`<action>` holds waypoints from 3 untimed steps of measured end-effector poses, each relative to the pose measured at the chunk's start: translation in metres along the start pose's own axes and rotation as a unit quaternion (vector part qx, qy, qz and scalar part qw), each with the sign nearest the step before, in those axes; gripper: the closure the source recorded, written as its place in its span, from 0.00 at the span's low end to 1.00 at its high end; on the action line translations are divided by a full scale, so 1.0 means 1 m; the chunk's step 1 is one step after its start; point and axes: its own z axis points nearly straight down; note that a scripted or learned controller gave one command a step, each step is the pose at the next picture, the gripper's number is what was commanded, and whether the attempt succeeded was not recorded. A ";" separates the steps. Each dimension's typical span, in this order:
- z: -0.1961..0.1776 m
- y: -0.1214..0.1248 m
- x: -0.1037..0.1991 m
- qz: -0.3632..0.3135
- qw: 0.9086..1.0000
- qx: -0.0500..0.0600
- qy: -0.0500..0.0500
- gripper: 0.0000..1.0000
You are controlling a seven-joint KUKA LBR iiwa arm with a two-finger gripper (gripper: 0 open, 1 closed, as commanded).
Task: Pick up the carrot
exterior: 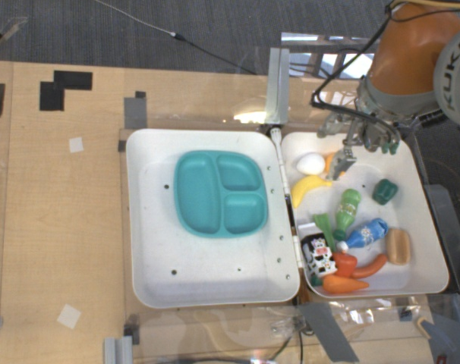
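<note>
The carrot [344, 283] is a stubby orange piece lying at the near edge of the right bin [431, 268], just below a red chili-like piece [369, 266]. My gripper [342, 161] hangs over the far part of that bin, well away from the carrot. It sits just right of a white egg [310, 163] and above a yellow banana [307, 187]. A small orange thing [331, 160] shows right beside the gripper; I cannot tell what it is or whether it is held.
The right bin also holds a green bottle [348, 208], a dark green piece [384, 192], a blue item [366, 233], a tan bread roll [398, 246] and a black-and-white block [317, 253]. The left bin [150, 271] holds a teal divided plate [220, 192].
</note>
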 end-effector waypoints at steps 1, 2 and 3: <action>0.108 -0.046 0.013 0.162 0.987 0.000 -0.002 0.00; 0.108 -0.002 0.015 0.109 0.994 0.000 -0.001 0.00; 0.094 -0.003 0.012 0.107 0.994 0.001 -0.007 1.00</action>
